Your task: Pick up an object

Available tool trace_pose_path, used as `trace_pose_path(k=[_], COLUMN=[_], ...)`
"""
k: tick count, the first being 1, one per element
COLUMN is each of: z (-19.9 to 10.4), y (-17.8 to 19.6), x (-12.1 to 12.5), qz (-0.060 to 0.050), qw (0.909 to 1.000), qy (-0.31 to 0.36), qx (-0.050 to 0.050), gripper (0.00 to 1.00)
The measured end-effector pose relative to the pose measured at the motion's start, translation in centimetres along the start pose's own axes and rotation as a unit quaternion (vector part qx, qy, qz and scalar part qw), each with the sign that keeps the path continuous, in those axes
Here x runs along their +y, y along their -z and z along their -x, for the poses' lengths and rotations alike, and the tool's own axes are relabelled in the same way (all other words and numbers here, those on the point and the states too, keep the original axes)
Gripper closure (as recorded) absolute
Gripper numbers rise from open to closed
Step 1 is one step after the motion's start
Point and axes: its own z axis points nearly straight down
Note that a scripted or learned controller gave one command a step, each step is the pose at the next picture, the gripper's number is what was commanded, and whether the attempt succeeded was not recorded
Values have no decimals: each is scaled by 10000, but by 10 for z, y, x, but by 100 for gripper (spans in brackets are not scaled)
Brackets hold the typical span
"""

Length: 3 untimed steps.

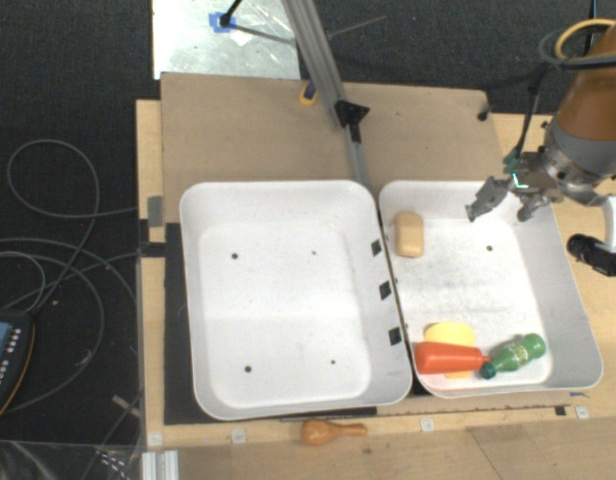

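Dark carpet surrounds a wooden bench (428, 128), with loose black cables lying on the floor to its left and a handheld pendant (6, 353) at the far left edge. From the one overhead view, two shallow white bins sit side by side on the bench. Taking the right bin (548, 268) as the landmark, the left bin (278, 298) touches its left wall, joined by small black clips along the seam.

Inside the right bin, a tan block (410, 235) lies near the upper left corner. Along the bottom edge a yellow piece (451, 334) rests just above an orange carrot-shaped toy (446, 358), and a green bottle (513, 354) lies tilted, its neck touching the carrot's right end.

Over the right bin's upper right corner hangs the grey arm with its orange band, and its gripper (508, 200) points down toward the bin floor. The two fingers look spread apart with nothing between them, though at this slant that is hard to be sure of.

Below the bins, on the bench's front edge, lies a small tan pear-shaped object (331, 430). A grey metal pole (323, 58) slants down to the bins' upper seam.
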Motion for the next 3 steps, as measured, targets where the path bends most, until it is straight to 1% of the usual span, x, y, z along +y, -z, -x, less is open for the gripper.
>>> trace_pose_path(k=[1,2,3], z=[0,0,-5], y=[2,-59,-118], x=[1,6,0], qz=[19,-1,-8], qw=[10000,10000,10000], qy=[7,-1,-7], qx=[-7,-4,0], gripper=[0,0,0])
